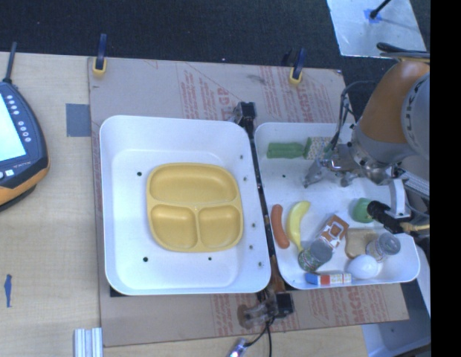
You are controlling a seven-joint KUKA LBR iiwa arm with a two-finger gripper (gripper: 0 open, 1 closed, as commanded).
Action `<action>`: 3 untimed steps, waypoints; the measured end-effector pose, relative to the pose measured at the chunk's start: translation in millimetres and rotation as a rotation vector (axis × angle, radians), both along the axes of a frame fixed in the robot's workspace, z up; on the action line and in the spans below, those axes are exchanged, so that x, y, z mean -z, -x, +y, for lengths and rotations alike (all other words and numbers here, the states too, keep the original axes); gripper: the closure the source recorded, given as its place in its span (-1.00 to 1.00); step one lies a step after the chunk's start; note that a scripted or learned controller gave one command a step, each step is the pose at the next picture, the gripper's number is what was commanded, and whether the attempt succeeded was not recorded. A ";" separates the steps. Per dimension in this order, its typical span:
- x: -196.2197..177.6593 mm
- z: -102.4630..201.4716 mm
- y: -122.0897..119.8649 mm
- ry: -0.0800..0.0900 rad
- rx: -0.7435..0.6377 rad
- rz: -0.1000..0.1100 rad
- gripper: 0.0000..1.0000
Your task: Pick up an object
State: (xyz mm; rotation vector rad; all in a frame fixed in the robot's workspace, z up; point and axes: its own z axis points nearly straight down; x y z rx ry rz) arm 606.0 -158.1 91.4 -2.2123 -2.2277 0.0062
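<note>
While the arm reaches in from the right side of the table, the gripper [329, 171] hangs over the far half of the right bin [290, 272], above bare floor. Whether it is spread or pressed together cannot be told; nothing is visible in its grasp. Candidate objects lie in this bin: a green block [285, 150] against the far wall, a banana [297, 222] and a sausage [278, 225] near the left wall, a can [314, 257] and a small carton [334, 231] toward the near edge. The left bin [126, 270] holds a yellow divided tray [195, 205], probably the receiving side.
</note>
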 end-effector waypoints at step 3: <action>0.4 -32.6 53.6 -0.001 0.000 0.002 -1.00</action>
